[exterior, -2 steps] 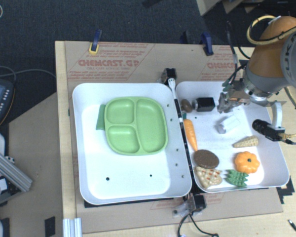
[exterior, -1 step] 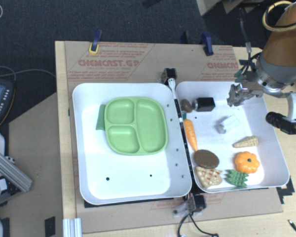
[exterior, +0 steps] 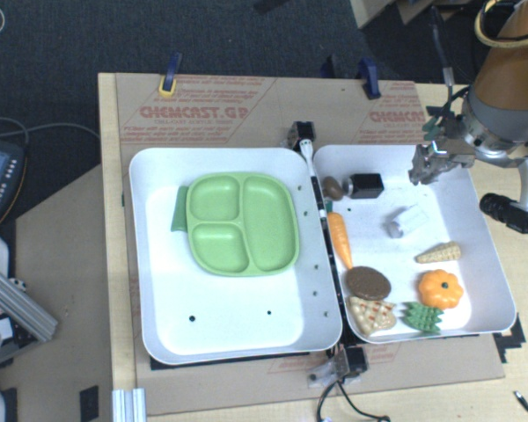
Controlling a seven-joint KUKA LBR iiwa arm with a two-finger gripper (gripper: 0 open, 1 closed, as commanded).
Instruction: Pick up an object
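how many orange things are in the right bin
2: the carrot lies along the right bin's left wall, and the small pumpkin sits near its lower right corner, beside the green leafy piece.

A dark blue-grey carpeted floor [exterior: 114,25] fills the upper part of the view. On it stands a light wooden bench top [exterior: 62,262], covered by a brown cardboard sheet with red printed lettering [exterior: 246,104]. A yellow clamp [exterior: 168,79] and a blue clamp [exterior: 368,77] grip the sheet's far edge. Lighting is even and soft.
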